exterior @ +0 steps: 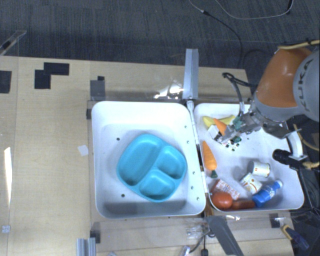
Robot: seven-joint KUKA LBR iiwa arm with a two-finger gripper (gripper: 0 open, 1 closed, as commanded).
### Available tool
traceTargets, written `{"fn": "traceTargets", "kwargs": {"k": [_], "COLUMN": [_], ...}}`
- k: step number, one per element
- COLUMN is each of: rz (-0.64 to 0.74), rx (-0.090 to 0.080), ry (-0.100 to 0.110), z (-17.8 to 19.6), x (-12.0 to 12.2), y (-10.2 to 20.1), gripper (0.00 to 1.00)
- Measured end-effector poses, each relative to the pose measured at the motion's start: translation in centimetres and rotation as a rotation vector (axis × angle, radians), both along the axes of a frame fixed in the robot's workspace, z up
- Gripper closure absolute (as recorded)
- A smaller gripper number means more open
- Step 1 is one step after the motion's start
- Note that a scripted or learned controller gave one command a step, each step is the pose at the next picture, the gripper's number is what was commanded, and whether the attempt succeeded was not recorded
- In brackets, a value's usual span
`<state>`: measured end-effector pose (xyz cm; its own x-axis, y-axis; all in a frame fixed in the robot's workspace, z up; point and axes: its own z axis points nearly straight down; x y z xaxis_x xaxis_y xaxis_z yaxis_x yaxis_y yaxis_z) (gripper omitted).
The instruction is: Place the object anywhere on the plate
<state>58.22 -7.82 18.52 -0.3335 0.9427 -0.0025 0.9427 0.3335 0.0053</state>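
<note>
Pick step in hand: gripper (231,134), finger state can't tell, low over yellow item (223,120) upper right; next needs secure grasp, then carry to blue plate (151,167) centre-left.

I look down on a pale wooden bench top (45,165) with black rectangular markers (50,74) stuck near its far left edge. Beyond the bench lies dark grey ribbed carpet flooring (115,27), crossed at the upper right by a thin black cable (235,15). An upright grey metal post (191,75) stands at the bench's far side. Soft, even light falls from above, with a bright streak of glare (8,170) at the left edge.
</note>
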Motion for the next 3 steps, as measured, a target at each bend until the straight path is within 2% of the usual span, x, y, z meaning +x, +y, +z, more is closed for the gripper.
{"fn": "traceTargets", "kwargs": {"k": [1,2,3], "rz": [-0.017,0.174,0.174], "rx": [0.001,0.001,0.001], "ry": [0.0,0.001,0.001], "z": [0.0,0.9,0.9], "x": [1.0,-3.7,-3.7], "y": [9.8,14.9,14.8], "gripper": [1.0,1.0,0.0]}}
